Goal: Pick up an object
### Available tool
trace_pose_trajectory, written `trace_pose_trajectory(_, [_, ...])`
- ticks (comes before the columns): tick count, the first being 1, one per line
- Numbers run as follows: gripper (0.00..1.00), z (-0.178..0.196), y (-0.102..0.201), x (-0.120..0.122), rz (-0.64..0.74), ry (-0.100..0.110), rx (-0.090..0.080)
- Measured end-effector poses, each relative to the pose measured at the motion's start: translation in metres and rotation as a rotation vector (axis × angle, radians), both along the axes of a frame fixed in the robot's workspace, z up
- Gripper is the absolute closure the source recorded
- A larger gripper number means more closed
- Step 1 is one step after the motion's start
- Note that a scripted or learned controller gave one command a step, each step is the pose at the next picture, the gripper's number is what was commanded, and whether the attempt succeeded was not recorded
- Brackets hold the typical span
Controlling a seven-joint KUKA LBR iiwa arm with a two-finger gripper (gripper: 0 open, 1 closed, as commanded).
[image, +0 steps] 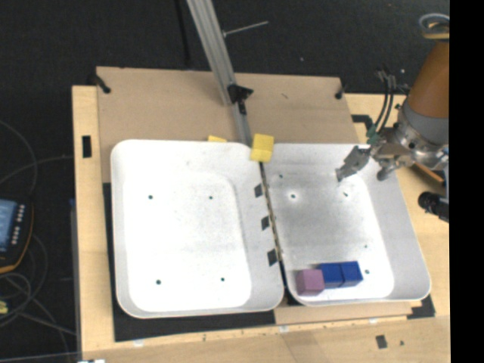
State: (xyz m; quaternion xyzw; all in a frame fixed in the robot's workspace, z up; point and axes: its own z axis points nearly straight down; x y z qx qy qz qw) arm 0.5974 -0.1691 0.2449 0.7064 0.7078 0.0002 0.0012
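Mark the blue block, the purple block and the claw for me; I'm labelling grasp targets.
blue block (339,274), camera view, on its top face.
purple block (310,281), camera view, on its top face.
claw (365,165), camera view, midway between its fingertips.

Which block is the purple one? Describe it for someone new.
Look at the right bin, at its near edge. Two blocks sit there side by side; the purple block is the left one, paler and smaller than the blue block touching it.

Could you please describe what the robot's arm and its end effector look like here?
The arm is grey with a broad orange band above the wrist, and dark cables run alongside it. Its metallic grey end effector ends in two slim fingers.
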Motion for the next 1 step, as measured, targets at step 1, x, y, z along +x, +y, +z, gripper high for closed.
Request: trace_pose_trajectory(1, [0.00,-0.0861,-0.0221,-0.0830,-0.007,0.011,0.003])
